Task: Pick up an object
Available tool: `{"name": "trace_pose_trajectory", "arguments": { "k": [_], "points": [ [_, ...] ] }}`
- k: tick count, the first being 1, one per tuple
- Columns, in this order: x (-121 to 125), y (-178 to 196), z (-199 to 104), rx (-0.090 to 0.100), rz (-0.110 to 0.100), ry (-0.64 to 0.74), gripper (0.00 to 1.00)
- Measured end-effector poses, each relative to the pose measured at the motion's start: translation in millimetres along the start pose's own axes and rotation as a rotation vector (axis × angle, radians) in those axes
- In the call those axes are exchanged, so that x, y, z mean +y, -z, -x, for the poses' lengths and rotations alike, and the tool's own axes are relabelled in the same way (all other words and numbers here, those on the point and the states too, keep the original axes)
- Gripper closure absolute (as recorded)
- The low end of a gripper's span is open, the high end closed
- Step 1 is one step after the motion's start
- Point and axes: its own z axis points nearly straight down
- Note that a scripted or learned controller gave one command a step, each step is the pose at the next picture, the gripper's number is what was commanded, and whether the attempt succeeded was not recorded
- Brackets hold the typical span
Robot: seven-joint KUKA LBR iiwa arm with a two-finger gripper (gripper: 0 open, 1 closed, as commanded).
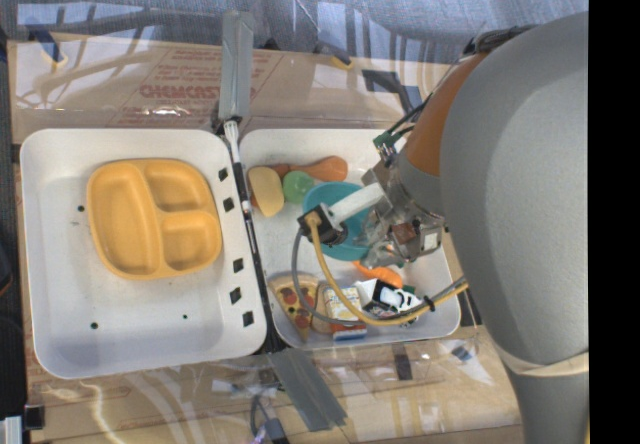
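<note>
Objects (300, 182) lie crowded in right bin (440, 317), none seen lifted; gripper (385, 237) low over teal bowl (335, 217), its grasp state cannot be told, pick not yet shown.

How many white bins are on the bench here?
2. The left bin holds a yellow divided tray; the right bin holds the small items, with the arm over it.

two white bins (40, 262), one yellow divided tray (152, 215), one teal bowl (335, 202), one arm (520, 192).
</note>
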Motion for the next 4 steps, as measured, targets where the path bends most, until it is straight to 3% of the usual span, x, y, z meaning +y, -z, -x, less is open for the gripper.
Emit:
{"name": "trace_pose_trajectory", "arguments": {
  "k": [1,2,3,4],
  "points": [
    [-1.2,7.8,-0.3,-0.006,-0.002,0.008,1.00],
    [27.5,-30.8,22.4,-0.002,-0.001,-0.008,1.00],
    [76.8,-52.9,33.4,-0.003,-0.004,-0.008,1.00],
    [74.1,-59.6,32.2,-0.003,-0.005,-0.001,1.00]
  ]
}}
